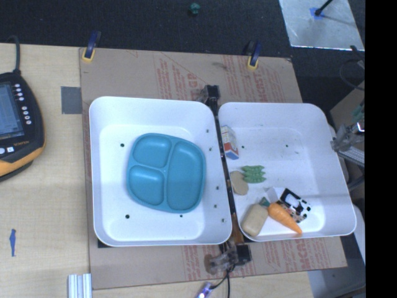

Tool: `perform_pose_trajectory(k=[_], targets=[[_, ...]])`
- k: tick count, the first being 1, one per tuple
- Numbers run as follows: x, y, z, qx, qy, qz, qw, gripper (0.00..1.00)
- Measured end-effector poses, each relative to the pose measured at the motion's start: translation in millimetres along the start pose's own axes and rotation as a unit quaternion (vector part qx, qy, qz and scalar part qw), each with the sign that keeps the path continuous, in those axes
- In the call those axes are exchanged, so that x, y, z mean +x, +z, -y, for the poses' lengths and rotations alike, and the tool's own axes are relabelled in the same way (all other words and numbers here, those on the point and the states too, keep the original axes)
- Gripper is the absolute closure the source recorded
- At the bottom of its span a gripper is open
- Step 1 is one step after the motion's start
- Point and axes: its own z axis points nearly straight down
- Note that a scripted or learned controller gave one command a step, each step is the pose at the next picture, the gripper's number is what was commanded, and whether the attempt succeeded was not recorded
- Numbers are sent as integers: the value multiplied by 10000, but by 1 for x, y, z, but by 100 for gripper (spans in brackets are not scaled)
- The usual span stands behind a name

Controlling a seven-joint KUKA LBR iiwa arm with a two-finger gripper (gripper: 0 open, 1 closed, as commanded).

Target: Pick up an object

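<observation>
The right bin (310, 120) holds several small objects along its left and front sides. A small white carton with red and blue print (230, 143) leans at the left wall. A green leafy toy (253, 174) and a tan oval piece (239, 183) lie below it. A beige bread-like block (254, 220), an orange carrot (285, 218) and a black-and-white toy (294, 203) cluster at the front. My gripper (347, 143) shows as a grey metal part at the bin's right rim, well apart from all of them.
The left bin (105, 123) holds a blue divided plate (166, 172). A teach pendant (15, 123) lies on the bench at far left. Blue clamps (91, 45) (252, 53) hold the cardboard base at the back.
</observation>
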Motion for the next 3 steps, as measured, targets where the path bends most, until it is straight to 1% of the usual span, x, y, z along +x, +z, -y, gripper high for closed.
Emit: perform_pose_trajectory(k=[1,2,3], targets=[[95,156,4,12,-10,-3,10000,0],[41,193,23,9,0,0,10000,0],[50,86,-56,-10,1,2,10000,0]])
